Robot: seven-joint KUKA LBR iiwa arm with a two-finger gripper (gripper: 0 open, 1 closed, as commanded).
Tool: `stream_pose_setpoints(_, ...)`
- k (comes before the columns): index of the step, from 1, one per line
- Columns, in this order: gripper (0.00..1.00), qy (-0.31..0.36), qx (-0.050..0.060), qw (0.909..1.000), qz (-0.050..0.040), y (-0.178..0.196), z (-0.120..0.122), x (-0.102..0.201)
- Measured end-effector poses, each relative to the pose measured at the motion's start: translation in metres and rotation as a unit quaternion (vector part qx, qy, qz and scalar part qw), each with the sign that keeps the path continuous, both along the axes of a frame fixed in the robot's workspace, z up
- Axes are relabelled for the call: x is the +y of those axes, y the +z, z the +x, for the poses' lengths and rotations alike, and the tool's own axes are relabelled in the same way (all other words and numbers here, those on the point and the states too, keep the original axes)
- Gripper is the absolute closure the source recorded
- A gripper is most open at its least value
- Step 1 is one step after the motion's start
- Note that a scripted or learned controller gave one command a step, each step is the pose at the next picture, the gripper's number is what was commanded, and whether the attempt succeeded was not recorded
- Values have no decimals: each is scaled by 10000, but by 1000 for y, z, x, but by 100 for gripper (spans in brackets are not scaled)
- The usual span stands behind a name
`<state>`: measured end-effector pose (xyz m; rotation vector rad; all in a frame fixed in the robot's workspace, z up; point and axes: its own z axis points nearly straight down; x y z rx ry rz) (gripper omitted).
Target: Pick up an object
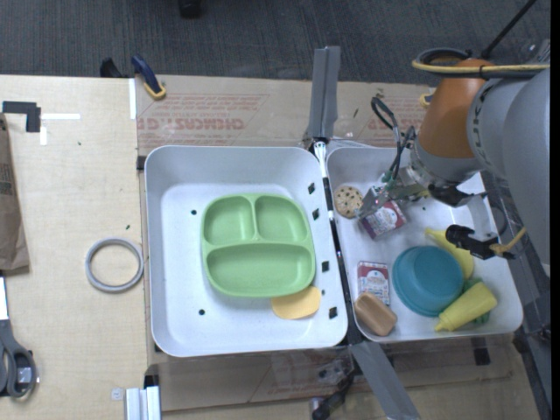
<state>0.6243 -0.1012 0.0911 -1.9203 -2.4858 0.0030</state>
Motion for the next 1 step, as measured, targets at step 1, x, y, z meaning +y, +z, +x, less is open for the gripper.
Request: stream_pose_setpoints(1, 100, 14, 1, 10000, -9, 9, 0, 0)
